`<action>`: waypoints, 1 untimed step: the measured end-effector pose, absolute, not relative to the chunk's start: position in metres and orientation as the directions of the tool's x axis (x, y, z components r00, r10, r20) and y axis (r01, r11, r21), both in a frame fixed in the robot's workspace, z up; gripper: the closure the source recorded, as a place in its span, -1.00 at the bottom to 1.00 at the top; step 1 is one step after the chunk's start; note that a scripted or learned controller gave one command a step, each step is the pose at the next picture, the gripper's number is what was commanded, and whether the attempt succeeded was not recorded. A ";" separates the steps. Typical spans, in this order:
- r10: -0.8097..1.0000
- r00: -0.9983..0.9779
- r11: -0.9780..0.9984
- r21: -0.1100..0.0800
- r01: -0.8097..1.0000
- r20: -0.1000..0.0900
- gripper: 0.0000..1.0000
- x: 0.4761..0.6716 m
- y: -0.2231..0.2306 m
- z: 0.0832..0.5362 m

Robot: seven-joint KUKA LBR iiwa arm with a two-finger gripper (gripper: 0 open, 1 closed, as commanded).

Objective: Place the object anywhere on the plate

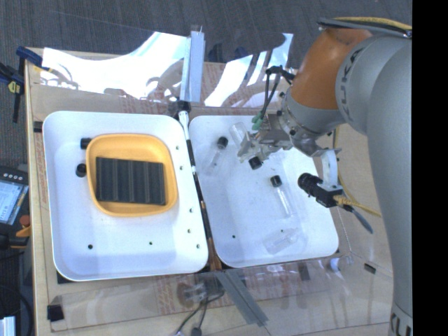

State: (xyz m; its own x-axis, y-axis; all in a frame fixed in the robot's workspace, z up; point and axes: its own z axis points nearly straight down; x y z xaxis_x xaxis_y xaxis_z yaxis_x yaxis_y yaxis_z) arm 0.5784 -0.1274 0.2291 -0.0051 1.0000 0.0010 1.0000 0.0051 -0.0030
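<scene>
A yellow plate (pixel 131 147) with a dark ridged centre lies in the left bin (pixel 63 250). Several clear vials with black caps lie in the right bin (pixel 241 247). One vial (pixel 215 154) is near that bin's left wall. Another vial (pixel 281 196) lies near the middle. My gripper (pixel 253 148) is low over the upper middle of the right bin. A black-capped piece (pixel 255 162) sits right at its tip, and whether it is held is unclear.
A clear plastic piece (pixel 283 242) lies near the right bin's front edge. Two small black bits (pixel 83 156) sit left of the plate. A black fitting (pixel 316 189) juts from the arm over the right bin's right side.
</scene>
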 end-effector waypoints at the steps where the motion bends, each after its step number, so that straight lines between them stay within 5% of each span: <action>1: 0.994 -0.110 0.110 -0.002 0.994 0.001 1.00 0.633 -0.112 0.235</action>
State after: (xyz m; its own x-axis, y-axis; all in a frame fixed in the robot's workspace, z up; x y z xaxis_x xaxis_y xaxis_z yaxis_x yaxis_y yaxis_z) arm 0.6326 -0.1116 0.2345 -0.1102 0.9939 0.0014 0.9939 0.1103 -0.0022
